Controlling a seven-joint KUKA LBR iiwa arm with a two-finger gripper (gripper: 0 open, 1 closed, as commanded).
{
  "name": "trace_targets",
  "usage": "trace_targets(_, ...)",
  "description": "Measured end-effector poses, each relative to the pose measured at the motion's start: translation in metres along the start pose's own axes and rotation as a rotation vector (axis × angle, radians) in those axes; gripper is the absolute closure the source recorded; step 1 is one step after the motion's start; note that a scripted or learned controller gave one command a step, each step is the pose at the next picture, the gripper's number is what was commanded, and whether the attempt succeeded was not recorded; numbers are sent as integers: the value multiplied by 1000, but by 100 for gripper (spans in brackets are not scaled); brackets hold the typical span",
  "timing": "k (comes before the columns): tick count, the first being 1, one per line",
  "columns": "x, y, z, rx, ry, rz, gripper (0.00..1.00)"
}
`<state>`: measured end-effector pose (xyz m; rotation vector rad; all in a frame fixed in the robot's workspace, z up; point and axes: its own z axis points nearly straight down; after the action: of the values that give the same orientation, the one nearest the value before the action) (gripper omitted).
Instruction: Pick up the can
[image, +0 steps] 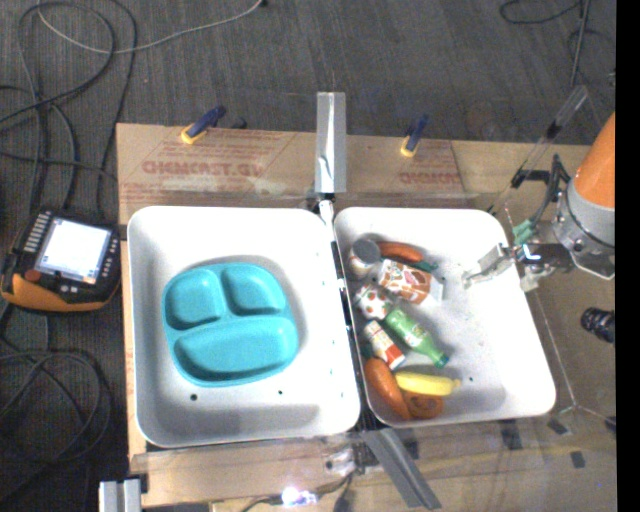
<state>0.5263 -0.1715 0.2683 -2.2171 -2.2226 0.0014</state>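
Note:
The can lies at the back left of the right bin, its grey round end showing, pressed among other items. My gripper hangs low over the right side of that bin, well to the right of the can and apart from it. Nothing shows between its tips. The grey wrist with the orange band reaches in from the right edge.
Beside the can are a red sausage, a labelled carton, a green bottle, a banana and an orange item. The left bin holds a blue divided plate. A teach pendant lies off the bench at left.

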Motion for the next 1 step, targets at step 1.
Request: trace_targets(1, -22, 2, -80, -1, -3, 205, 0)
